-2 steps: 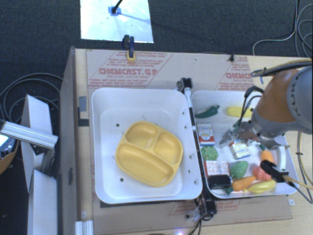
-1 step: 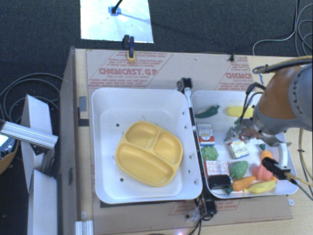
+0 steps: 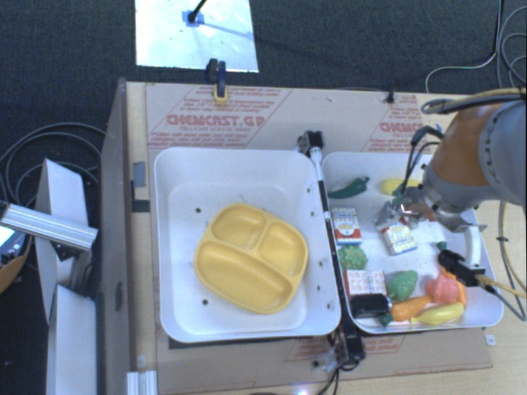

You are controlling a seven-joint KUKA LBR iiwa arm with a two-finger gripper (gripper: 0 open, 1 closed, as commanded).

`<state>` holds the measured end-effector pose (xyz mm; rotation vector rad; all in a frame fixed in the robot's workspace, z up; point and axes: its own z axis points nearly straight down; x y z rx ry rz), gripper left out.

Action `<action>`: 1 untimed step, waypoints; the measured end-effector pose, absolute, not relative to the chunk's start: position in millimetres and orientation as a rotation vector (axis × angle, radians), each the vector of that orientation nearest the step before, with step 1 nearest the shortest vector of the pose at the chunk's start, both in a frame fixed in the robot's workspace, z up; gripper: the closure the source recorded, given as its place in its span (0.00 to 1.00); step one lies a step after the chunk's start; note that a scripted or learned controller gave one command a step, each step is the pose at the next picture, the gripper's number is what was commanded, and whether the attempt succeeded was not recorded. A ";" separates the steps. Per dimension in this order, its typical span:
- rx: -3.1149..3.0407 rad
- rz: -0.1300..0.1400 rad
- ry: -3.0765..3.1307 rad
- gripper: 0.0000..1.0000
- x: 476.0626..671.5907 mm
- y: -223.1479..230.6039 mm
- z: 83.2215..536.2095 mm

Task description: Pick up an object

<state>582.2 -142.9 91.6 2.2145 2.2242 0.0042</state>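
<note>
My gripper (image 3: 394, 215) hangs low over the middle of the right bin (image 3: 492, 303), coming in from the right on the grey and orange arm. Just below and in front of it lies a small red and white carton (image 3: 400, 239), touching or nearly touching the gripper. A green pepper (image 3: 349, 188) and a yellow piece (image 3: 393, 185) lie at the far end of this bin. Another small carton (image 3: 346, 225) and a broccoli head (image 3: 352, 257) lie along the left wall.
At the right bin's near end lie a flat carton (image 3: 365, 282), a black object (image 3: 370, 305), a green piece (image 3: 402, 285), a carrot (image 3: 409, 307), a banana (image 3: 440, 313) and a red piece (image 3: 445, 289). The left bin (image 3: 177, 220) holds a yellow divided plate (image 3: 251, 257).
</note>
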 end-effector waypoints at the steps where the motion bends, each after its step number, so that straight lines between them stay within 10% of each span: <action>1: 2.203 0.013 2.233 1.00 591.2 -42.7 190.2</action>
